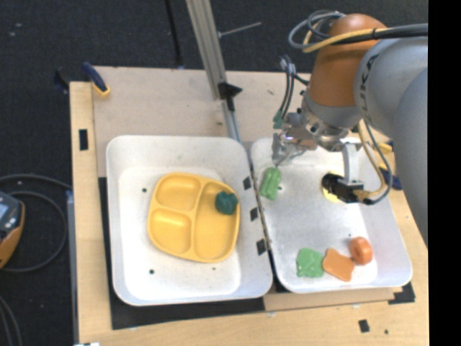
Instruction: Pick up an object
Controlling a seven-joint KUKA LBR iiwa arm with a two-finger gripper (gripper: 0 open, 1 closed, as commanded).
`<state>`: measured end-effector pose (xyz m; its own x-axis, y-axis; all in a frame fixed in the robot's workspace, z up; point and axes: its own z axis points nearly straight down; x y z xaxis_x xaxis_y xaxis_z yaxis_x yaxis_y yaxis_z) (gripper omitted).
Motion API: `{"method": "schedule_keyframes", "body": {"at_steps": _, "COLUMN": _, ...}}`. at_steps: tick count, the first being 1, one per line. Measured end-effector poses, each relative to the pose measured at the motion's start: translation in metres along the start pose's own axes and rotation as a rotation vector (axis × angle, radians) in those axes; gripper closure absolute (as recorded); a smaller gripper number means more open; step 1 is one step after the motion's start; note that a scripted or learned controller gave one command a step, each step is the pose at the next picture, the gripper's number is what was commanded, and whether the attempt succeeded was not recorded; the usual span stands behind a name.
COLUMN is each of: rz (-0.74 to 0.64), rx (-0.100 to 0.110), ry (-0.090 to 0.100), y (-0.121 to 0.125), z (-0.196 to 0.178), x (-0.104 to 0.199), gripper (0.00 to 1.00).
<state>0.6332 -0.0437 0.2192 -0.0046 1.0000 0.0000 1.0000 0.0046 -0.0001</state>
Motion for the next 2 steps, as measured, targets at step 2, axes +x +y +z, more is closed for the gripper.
{"method": "schedule_keyframes", "body": {"at_steps": 2, "rz": -0.003, "rx": 0.0, "ry": 0.002, "y": -0.031, "z": -0.03, "x": 0.098, "gripper": 1.0}}
